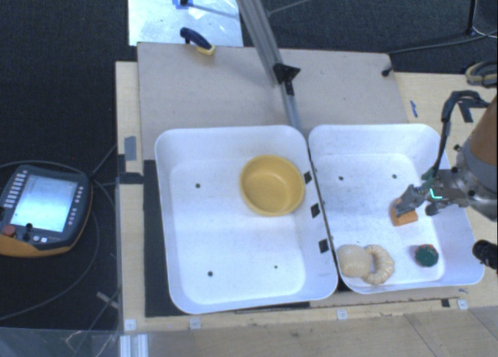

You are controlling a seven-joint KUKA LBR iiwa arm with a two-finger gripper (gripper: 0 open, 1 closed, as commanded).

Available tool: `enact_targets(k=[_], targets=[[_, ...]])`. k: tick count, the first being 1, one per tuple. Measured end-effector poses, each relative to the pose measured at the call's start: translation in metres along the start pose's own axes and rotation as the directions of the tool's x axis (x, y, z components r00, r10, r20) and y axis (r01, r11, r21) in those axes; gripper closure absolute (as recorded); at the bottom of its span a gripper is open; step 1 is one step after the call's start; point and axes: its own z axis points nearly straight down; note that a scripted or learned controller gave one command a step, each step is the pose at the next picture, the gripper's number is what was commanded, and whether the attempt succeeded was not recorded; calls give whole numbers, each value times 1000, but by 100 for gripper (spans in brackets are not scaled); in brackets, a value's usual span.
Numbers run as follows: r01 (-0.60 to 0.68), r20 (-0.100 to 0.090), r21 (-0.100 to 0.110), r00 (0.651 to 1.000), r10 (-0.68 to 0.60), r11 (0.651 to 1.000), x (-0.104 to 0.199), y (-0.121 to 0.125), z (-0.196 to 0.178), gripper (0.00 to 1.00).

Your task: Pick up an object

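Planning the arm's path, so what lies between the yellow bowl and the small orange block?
In the camera view, between the round yellow bowl and the small orange block lie the bins' touching rims, then bare white floor.

Bright, even overhead light washes the two shallow white plastic bins (233,270) nearly to glare, leaving only soft, short shadows beneath the round yellow bowl (271,184), while the whole view is slightly soft and grainy.
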Motion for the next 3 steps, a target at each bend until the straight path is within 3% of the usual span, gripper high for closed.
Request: enact_targets(k=[1, 2, 3], targets=[[0, 0, 0, 1000, 0, 1000, 0, 0, 0, 0], [1, -1, 4, 1000, -1, 1000, 9, 5, 51, 0], [0, -1, 5, 1000, 0, 1000, 14, -5, 102, 0]])
